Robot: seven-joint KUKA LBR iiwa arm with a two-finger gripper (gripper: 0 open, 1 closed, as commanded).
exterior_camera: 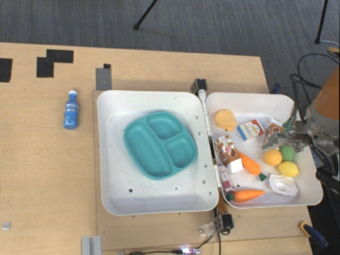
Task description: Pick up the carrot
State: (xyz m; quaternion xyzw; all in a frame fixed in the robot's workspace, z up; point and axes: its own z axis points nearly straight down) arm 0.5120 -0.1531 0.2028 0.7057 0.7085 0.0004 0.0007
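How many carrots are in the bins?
2. One carrot lies at the near edge of the right bin. The other carrot lies tilted in the middle, beside the brown packet. More could hide under the arm.

Robotics lab: plywood bench (48,185), tripod legs (154,5), loose cables (313,68).

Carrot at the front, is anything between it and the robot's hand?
Yes. A small round yellow fruit lies between the hand and the tapered orange carrot by the white bin's front wall; nothing covers the carrot.
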